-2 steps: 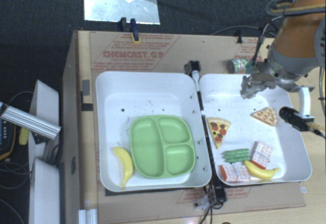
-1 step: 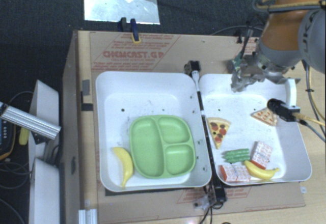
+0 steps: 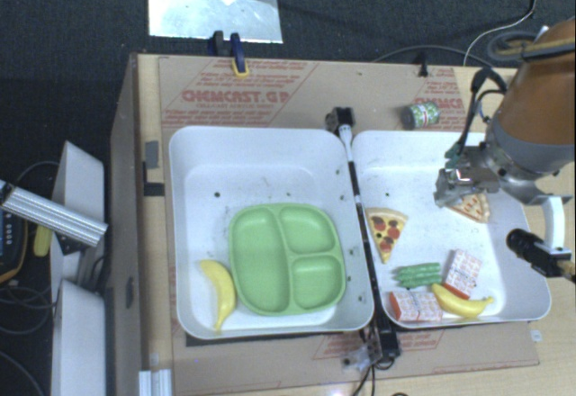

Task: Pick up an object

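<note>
Camera view: gripper sits low over the right bin, near its right side. Can't tell how the claw is set; it is small and partly lost against the wrist.

Nearest thing is a pizza slice, touching or just under the claw on its lower-right side. Only part of it shows; the rest is hidden by the arm. From the visible part I can't call a long axis or which way its tip points. Can't tell if it's being gripped either, nothing visibly clamps it.

Other candidates in the same bin, all toward the bin's front:
- second pizza slice, lower-left of the claw, near the divider. Long axis runs roughly front-back, tip pointing to the front edge, crust to the back.
- green beans, long axis left-right.
- banana, front of the bin, long axis left-right, slight curve, tip to the right.
- two red-and-white packets and, beside the banana.

Left bin holds a green tray and another banana, well apart from the claw.

My read: the slice at the claw is the target, so the move is mostly vertical, little lateral travel. Risk: flat thin piece, easy to miss.
</note>
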Available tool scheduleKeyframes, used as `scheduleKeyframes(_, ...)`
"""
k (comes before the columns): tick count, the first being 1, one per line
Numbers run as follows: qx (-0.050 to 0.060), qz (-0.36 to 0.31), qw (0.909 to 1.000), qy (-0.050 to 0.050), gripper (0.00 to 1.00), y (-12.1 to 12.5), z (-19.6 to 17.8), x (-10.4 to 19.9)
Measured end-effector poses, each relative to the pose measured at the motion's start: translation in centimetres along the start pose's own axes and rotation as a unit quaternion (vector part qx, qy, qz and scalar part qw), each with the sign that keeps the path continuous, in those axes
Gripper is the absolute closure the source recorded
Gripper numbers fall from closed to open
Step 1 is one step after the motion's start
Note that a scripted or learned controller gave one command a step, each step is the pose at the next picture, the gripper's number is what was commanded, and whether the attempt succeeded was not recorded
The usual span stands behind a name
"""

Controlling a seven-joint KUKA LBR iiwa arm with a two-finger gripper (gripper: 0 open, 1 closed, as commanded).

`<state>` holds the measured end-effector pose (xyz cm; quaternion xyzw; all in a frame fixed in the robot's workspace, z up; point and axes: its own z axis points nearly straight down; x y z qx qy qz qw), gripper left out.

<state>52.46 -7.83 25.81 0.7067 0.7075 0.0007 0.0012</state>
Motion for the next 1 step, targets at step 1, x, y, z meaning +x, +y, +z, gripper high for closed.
scheduleKeyframes(1, 0.001, -0.001, 1.0000, 0.000, 1.00, 4.42, 4.57, 3.29)
